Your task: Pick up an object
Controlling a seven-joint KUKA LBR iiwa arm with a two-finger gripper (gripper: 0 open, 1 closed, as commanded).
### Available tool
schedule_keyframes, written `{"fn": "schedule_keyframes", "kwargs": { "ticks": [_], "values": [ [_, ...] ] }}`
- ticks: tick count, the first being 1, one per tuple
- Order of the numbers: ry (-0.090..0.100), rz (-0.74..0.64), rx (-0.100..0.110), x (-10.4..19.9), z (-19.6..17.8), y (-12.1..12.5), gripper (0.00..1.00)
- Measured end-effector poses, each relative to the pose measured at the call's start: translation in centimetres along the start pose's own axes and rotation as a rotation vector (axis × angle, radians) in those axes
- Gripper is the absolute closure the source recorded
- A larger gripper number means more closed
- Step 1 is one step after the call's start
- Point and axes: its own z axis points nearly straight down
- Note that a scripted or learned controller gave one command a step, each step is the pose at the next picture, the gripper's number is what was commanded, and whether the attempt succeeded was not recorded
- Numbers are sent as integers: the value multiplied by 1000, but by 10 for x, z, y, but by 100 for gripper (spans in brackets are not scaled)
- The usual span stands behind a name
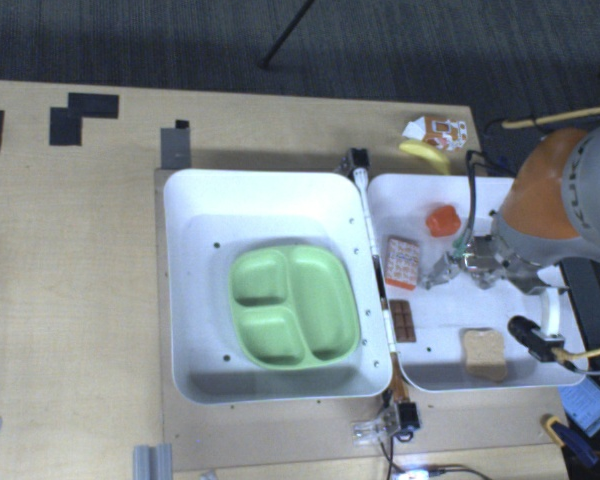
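Gripper [442, 271] low in right bin [500, 376], fingers slightly parted, nothing between them. Just left of tips: orange printed packet [403, 262], writing too small to read. Below it, brown chocolate-like bar [403, 320] at left wall. Orange-red lump [442, 220] above gripper, tan sponge block [484, 352] near front wall. Left bin [190, 268] holding green sectioned tray [292, 305]. Yellow banana [423, 152] and small printed pack [442, 130] on bench behind bins, print illegible.

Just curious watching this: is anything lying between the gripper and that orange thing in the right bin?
Nothing visible does. The gripper hangs just below the orange thing, with only bare white bin floor between them.
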Motion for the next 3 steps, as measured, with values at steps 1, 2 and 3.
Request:
{"fn": "schedule_keyframes", "kwargs": {
  "ticks": [1, 2, 3],
  "values": [
    [-1, 2, -5, 41, -1, -57, 0],
    [-1, -1, -10, 41, -13, -55, 100],
    [-1, 0, -2, -21, -2, -28, 100]
  ]
}}
